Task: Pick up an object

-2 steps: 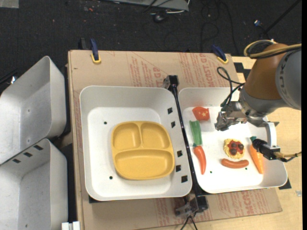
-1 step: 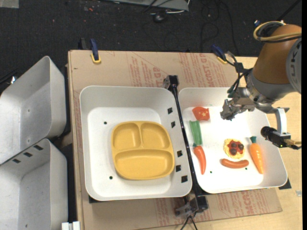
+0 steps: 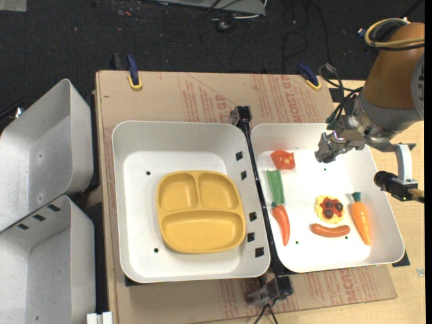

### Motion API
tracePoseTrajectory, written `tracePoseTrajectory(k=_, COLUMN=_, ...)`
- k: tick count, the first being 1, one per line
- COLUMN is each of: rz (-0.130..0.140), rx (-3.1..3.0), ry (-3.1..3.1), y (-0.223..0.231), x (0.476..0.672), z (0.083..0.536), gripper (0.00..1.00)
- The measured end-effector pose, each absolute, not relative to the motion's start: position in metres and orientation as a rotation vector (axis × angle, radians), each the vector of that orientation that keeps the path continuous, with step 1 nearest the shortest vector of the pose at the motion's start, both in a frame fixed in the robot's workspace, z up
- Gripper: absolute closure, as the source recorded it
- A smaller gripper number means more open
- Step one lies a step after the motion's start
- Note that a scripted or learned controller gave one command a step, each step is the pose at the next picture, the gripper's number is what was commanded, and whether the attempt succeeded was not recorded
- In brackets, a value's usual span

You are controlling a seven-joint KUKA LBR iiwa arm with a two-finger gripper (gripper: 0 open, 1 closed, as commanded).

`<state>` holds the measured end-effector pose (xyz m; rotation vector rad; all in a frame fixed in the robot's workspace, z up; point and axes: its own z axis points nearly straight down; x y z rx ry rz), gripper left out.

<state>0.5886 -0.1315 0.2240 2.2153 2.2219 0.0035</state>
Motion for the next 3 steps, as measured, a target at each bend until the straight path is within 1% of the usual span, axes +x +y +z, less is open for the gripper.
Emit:
tracePoseTrajectory(k=1, rz=-0.001, rx=2.216, ry=2.231, y=-0.085, x=0.577, z=0.219, gripper=1.00)
tracePoseTrajectory(k=3, rz=0.003, rx=2.212, ry=2.232, y=0.028, x=0.566, z=0.241, gripper=1.00)
